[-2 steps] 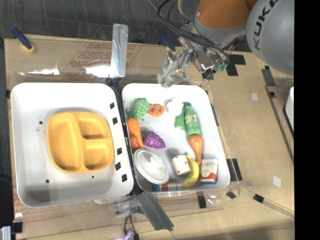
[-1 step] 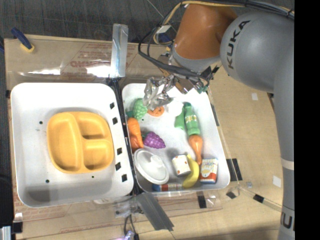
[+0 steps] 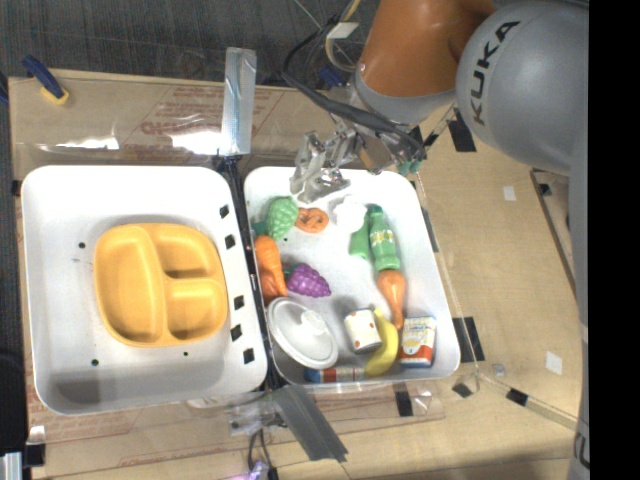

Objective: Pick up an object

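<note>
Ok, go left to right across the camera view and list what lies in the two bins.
yellow divided tray → orange carrot at the right bin's left wall → purple grapes → green bottle → small juice carton. The items piled in the right bin's near corner overlap too much to order.
</note>
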